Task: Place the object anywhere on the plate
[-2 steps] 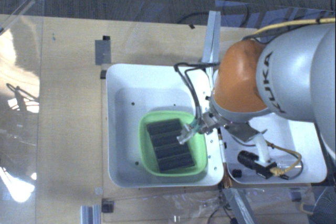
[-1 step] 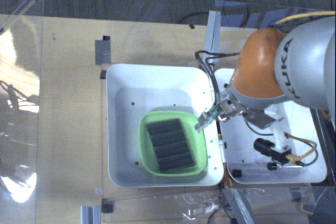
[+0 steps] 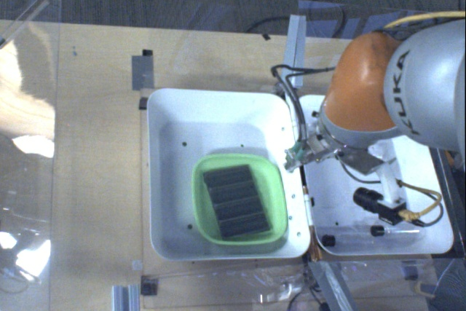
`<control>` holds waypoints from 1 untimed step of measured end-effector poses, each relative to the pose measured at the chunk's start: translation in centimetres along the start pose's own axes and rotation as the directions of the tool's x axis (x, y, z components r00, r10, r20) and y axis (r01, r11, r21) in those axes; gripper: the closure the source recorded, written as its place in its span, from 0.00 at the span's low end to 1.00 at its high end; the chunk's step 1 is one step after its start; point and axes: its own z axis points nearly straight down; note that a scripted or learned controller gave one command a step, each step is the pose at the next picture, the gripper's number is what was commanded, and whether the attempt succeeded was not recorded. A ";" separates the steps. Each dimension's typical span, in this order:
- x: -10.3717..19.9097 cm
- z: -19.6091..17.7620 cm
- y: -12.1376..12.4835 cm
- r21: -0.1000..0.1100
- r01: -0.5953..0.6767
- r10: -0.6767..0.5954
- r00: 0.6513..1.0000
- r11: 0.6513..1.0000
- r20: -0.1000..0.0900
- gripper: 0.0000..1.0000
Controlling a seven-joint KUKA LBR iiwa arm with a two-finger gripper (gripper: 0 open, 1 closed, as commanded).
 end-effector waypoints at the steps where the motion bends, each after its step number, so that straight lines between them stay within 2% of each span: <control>1: 0.0 0.0 0.0 0.000 -0.001 0.001 1.000 1.000 0.000 0.00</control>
